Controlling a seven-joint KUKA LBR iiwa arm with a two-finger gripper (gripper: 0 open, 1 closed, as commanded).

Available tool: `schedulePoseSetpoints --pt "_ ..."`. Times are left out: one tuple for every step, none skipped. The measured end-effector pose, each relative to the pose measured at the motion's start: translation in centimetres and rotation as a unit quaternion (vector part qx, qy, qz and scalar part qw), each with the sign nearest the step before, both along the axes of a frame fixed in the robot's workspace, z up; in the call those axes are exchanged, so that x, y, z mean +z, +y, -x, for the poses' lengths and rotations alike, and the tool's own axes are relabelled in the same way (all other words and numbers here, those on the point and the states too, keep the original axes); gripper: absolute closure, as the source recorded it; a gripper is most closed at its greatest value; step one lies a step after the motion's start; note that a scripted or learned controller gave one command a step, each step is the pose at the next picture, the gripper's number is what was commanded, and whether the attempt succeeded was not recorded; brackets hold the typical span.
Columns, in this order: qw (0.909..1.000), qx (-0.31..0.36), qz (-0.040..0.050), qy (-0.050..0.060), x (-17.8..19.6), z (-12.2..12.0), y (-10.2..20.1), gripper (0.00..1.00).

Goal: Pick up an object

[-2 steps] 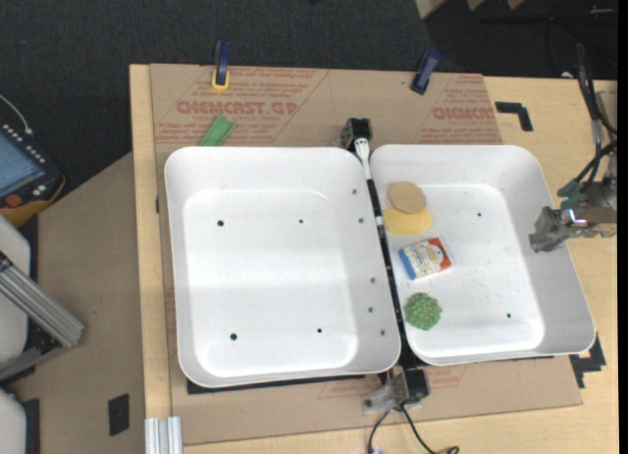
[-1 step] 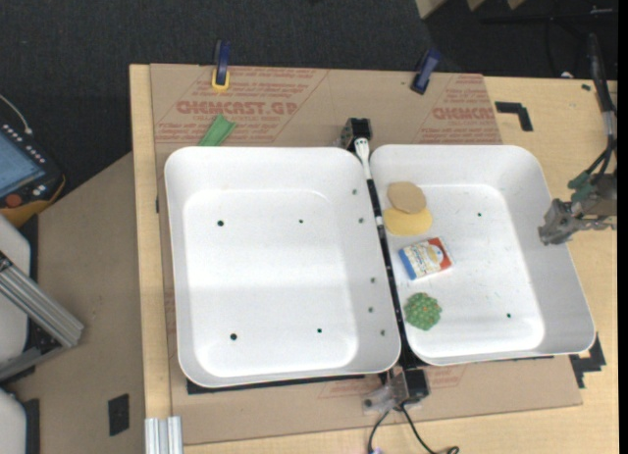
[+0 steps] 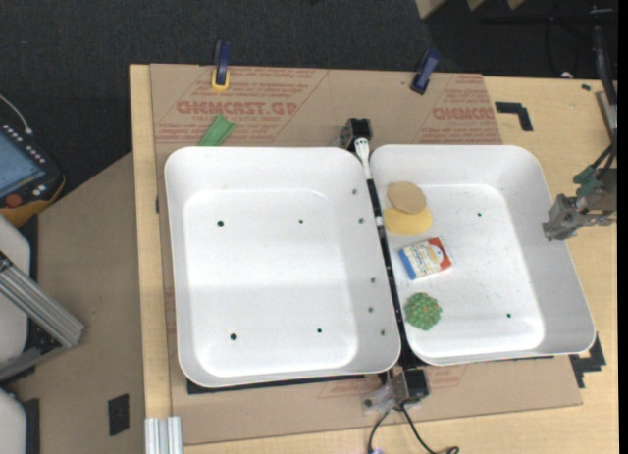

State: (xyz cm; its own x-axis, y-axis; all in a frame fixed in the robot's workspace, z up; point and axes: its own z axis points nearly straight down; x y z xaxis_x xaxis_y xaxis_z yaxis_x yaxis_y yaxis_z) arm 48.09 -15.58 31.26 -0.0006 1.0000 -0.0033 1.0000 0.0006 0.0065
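The right bin [image 3: 520, 246] holds three things along its left side. A round tan and yellow piece [image 3: 406, 209] lies highest. Below it sits a small white packet with red and blue print [image 3: 425, 259]. A green bumpy ball [image 3: 423, 311] rests nearest the front. My gripper [image 3: 566, 217] shows as a small grey shape over the right bin's right rim, well apart from all three objects, and nothing is visibly held in it.
The left bin [image 3: 275, 266] adjoins the right one along a black divider [image 3: 378, 236]. Both stand on a cardboard sheet [image 3: 294, 99] held by two clamps at the back. A green scrap [image 3: 216, 130] lies on the cardboard beyond the left bin.
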Motion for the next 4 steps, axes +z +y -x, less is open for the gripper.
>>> schedulePoseSetpoints --pt "1.0 0.0 0.0007 -0.001 1.0 -0.1 0.0 1.0" --pt "1.0 0.001 0.0014 -0.003 2.1 -0.2 0.0 1.0" --pt "1.0 -0.002 0.0015 -0.002 10.9 0.1 -4.5 1.0" --pt "1.0 0.001 -0.0028 0.006 4.5 0.2 -1.4 1.0"
